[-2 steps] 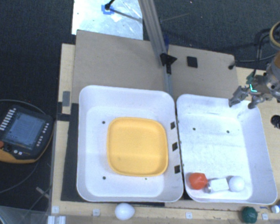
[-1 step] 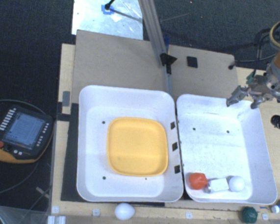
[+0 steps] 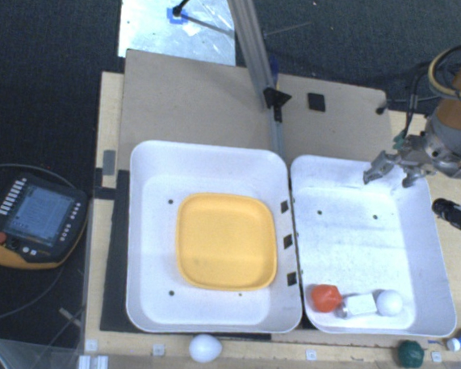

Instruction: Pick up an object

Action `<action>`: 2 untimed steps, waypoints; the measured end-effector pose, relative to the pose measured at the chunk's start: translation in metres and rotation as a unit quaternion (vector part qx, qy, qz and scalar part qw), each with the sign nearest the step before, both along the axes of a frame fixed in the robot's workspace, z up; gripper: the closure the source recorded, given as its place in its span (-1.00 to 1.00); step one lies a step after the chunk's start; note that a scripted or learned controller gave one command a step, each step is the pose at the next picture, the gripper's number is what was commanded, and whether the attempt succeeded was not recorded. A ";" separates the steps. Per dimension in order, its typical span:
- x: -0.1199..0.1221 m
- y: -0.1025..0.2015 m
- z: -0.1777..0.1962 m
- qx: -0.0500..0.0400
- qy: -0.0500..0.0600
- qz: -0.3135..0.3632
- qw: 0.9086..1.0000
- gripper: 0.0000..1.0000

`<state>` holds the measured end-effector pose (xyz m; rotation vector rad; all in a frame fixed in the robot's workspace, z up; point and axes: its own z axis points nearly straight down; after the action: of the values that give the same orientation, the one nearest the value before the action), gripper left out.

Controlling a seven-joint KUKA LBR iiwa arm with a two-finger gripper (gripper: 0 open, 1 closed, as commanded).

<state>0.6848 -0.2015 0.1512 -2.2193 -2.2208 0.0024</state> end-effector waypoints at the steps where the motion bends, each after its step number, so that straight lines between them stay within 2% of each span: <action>1: 0.005 0.009 -0.052 0.000 0.000 0.000 1.000 -1.00; 2: 0.005 0.009 -0.060 -0.001 -0.002 0.000 1.000 -1.00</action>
<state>0.6901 -0.1924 0.0914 -2.2217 -2.2240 -0.0008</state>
